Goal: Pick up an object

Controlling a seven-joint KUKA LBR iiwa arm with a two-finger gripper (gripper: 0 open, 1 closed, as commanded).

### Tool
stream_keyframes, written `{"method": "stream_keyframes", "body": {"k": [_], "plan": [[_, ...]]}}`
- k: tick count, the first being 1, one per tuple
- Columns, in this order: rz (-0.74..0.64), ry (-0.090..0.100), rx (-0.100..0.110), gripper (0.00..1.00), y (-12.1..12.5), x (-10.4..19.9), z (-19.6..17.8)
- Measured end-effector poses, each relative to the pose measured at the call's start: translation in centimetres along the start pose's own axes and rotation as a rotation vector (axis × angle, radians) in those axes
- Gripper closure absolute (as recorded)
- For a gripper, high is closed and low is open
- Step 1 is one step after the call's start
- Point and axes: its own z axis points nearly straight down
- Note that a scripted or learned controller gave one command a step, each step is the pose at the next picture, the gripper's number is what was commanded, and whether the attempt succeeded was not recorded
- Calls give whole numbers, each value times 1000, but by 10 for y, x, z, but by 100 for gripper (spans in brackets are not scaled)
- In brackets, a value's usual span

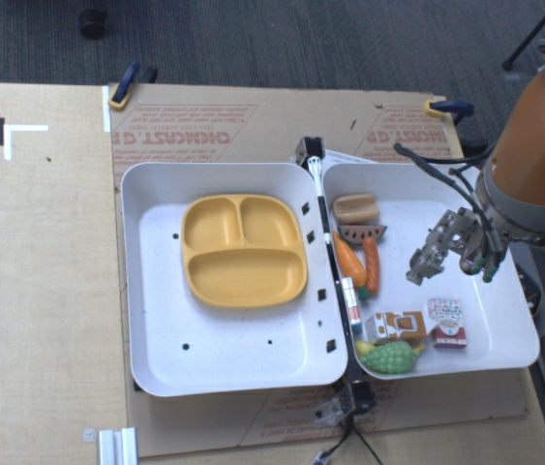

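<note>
The arm (533, 153) reaches in from the right; its gripper (443, 250) hangs tilted over the right bin (504, 342); jaws' state unclear.

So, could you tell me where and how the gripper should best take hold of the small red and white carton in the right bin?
Probably from straight above, closing across the short sides of the red and white carton. It lies flat with bare floor around it, apart from the snack box. The gripper hovers just above it.

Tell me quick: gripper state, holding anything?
Gripper: over the right bin, nothing seen between its fingers; open or shut cannot be told.
</note>
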Motion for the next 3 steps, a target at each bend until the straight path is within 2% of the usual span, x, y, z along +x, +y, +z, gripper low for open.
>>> {"method": "stream_keyframes", "body": {"k": [1, 3], "plan": [[-231, 0, -1, 100, 38, 23, -13], [-227, -9, -4, 100, 40, 20, -33]]}}
